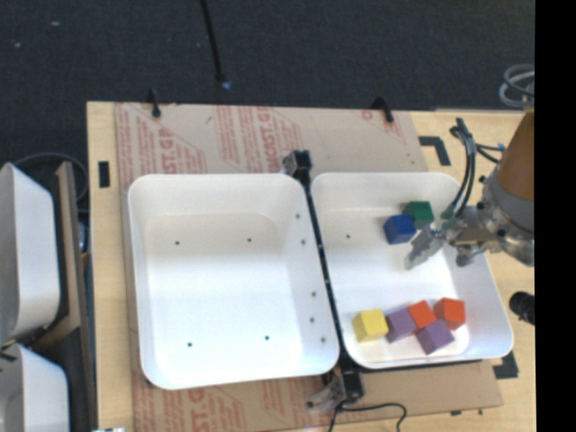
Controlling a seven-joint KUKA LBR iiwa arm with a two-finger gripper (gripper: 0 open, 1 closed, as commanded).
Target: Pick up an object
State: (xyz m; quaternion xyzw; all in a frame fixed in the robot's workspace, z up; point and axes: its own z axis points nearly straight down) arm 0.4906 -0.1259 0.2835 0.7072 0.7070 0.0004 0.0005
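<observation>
Above the right bin [360, 196], the gripper [421, 250] hangs low over the white floor, reaching in from the right on the grey arm [504, 219] with its orange band. Its fingers appear spread, with nothing visible between them; their tips sit just below and to the right of the blue block [399, 229], near it but apparently not touching. A green block [418, 211] lies just behind the blue one, at its upper right, the two nearly in contact. Along the near edge of the same bin lies a second cluster: a yellow block [369, 325] at the left, then a purple block [399, 323], an orange block [421, 313], a second purple block [436, 337] in front, and a second orange block [450, 311] at the right. This cluster sits well apart from the gripper. The left bin [225, 187] stands beside the right one, their rims meeting along a dark divider. Both bins rest on the pale worktop [261, 138], which bears red printed lettering.
</observation>
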